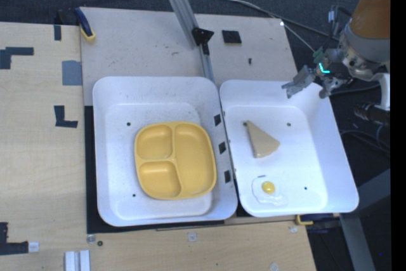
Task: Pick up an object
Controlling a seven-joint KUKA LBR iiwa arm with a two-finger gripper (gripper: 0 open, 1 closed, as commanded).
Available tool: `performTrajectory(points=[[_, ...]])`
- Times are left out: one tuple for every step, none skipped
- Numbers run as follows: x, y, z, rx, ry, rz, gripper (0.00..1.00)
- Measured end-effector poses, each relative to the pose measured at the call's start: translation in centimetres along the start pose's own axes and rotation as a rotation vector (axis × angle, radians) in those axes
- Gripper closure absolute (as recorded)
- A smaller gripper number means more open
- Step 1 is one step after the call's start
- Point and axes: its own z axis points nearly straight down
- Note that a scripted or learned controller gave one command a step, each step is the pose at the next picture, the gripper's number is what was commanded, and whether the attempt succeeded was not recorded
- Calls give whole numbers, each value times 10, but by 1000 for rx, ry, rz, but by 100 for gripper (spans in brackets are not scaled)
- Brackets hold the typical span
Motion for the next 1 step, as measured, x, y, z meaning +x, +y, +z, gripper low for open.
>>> performTrajectory(points=[[0,0,-1,-2,0,0,0]])
